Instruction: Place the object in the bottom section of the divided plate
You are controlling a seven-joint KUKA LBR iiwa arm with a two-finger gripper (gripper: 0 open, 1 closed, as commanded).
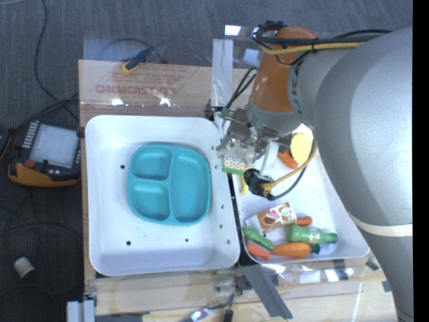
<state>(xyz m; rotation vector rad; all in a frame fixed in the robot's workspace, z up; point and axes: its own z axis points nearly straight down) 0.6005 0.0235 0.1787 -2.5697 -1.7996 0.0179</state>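
On the left, the white bin (100, 247) held a turquoise divided plate (169, 183) with three sections; all three looked bare, and which one counted as the bottom section could not be settled from this slant alone.

At the rim between the two bins hung the gripper (236, 158), and something small, pale and speckled with a green edge (232, 163) sat right at its tip. It seemed to be the object in question, but whether it was truly pinched between the fingers or only lay under them could not be told, nor how wide the fingers stood. Judged by its look, it was a light toy piece, thin and fairly stiff, likely smooth enough to slip, so a hold across its flat middle would suit better than one at an edge.

To the right, the second bin (348, 243) carried toy food: a small printed carton (277, 217), a carrot (292, 249), a green bottle (310, 235) and a yellow piece (301, 144) near the arm (278, 89). All looked like hard, light plastic, not fragile.
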